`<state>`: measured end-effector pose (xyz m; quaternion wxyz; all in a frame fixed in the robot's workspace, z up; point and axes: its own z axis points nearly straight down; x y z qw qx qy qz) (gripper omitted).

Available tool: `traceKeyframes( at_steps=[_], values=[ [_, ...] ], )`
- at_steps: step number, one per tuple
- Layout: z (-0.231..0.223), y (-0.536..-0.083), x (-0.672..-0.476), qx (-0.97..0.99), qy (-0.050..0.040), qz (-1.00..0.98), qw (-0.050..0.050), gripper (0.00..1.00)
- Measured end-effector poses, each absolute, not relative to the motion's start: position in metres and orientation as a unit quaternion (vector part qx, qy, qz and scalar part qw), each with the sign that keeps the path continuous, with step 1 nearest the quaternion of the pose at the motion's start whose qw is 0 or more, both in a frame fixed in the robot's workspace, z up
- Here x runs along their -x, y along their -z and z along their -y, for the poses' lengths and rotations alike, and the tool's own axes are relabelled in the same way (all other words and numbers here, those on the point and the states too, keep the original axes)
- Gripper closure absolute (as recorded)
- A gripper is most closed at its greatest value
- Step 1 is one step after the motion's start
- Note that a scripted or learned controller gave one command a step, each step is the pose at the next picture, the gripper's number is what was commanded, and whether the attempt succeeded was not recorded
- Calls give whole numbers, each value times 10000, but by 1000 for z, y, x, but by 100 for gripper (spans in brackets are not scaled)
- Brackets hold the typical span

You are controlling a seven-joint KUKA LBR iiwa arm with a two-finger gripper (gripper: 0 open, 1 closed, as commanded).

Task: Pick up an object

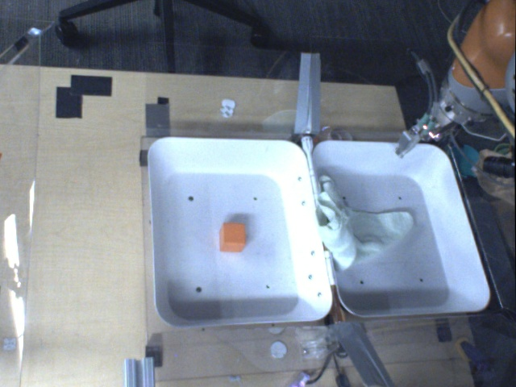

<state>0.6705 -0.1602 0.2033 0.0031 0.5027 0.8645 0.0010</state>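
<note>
A small orange cube (233, 237) rests near the middle of the left bin (173, 184). A crumpled pale green-white cloth (359, 227) lies in the right bin (439, 272), bunched against the wall it shares with the left bin. My gripper (414, 138) hangs over the right bin's far right corner, well away from both the cloth and the cube. Nothing shows between its fingertips, which are small and blurred.
A metal divider post (307, 95) stands behind the seam between the bins. The arm's orange band (488, 31) and cables fill the upper right. Black tape marks (81, 93) sit on the wooden bench at the far left.
</note>
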Motion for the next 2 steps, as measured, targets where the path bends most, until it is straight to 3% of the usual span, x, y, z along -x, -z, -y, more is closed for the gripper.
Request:
traceKeyframes(
  at_steps=[1,2],
  values=[
    [174,-170,-670,-4224,-9,-9064,26,100],
    [132,-163,-632,-5611,-12,-8278,18,100]
  ],
)
